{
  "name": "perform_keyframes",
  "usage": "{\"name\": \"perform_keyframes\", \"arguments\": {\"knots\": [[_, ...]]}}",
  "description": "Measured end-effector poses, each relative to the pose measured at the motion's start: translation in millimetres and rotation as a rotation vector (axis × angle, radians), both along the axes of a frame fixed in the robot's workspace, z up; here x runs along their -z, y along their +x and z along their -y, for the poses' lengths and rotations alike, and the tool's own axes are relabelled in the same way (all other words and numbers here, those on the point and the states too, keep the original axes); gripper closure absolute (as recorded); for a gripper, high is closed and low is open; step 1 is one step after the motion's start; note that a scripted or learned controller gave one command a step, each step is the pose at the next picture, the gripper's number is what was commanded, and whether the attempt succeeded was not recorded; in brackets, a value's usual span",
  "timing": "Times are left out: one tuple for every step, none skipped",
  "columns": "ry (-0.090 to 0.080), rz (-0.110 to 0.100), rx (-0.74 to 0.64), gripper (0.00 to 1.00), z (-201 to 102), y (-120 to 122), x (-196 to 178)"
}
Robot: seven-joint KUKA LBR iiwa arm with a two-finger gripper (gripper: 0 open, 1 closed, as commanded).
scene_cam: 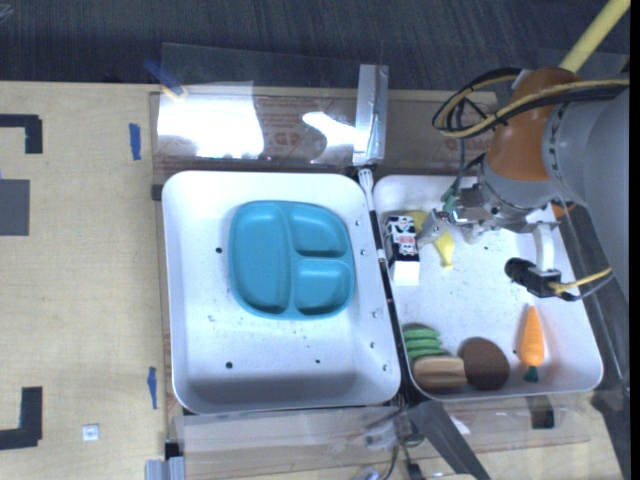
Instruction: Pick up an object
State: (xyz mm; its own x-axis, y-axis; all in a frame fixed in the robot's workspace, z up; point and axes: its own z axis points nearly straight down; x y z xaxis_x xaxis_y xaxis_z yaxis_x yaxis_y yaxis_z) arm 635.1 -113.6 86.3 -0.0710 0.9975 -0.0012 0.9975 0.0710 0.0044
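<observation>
While my claw (pixel 455 220) is hanging over the right bin's (pixel 590 368) far-left corner, just above a yellow piece (pixel 445 252), I am noting no grasp made; finger spread: cannot tell. Carrot (pixel 531 338) is lying near the right edge. Pick not yet done.

The robot arm (pixel 590 148) is big, round and grey, with a smooth shiny skin. Above its wrist sits a fat orange band (pixel 525 133). Thin black and yellow cables (pixel 478 103) loop out from the band. The wrist part below is small, with silver metal bits.
</observation>
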Motion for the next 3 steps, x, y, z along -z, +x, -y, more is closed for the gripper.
{"name": "perform_keyframes", "arguments": {"knots": [[0.001, -0.001, 0.046, 0.00, 2.2, -49.8, -0.9], [-0.004, 0.000, -0.028, 0.00, -7.7, -3.6, -0.7], [-0.004, 0.007, -0.029, 1.00, -8.2, -1.6, -13.3]]}}
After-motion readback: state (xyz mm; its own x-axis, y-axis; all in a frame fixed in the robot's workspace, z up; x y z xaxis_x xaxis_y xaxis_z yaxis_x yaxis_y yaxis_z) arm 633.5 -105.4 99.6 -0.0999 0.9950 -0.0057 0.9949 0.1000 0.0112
